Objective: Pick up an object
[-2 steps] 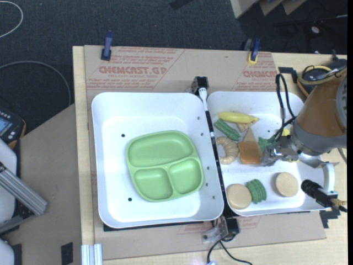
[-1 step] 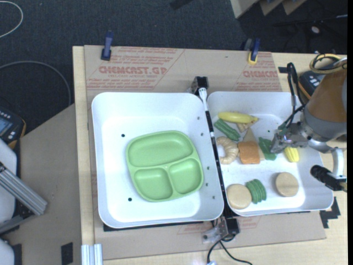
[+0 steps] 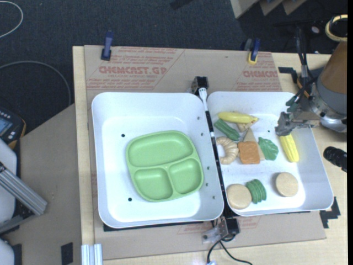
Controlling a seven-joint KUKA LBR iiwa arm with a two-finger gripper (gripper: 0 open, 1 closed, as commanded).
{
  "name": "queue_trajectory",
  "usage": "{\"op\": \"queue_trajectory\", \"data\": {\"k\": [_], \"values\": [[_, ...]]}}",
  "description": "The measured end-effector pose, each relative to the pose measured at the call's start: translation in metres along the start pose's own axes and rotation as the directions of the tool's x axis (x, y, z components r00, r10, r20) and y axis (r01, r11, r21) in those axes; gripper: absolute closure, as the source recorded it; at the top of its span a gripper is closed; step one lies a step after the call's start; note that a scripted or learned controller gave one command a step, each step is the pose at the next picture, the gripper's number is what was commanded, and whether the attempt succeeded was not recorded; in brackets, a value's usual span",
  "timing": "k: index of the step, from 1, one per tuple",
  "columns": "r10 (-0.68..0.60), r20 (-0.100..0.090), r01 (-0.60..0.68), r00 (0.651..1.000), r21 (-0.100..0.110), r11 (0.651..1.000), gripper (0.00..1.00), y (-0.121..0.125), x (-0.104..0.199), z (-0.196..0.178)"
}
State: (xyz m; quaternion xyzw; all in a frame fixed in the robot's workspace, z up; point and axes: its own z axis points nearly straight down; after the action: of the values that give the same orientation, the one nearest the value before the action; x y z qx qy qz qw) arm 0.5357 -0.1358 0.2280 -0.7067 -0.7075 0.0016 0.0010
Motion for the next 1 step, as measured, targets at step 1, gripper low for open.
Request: {"op": "queue_trajectory", "data": {"k": [1], "values": [[-0.003,0.002,0.003,1.0,-0.014,1.0,1.0,-0.0132,0.0454,-0.2349]]}}
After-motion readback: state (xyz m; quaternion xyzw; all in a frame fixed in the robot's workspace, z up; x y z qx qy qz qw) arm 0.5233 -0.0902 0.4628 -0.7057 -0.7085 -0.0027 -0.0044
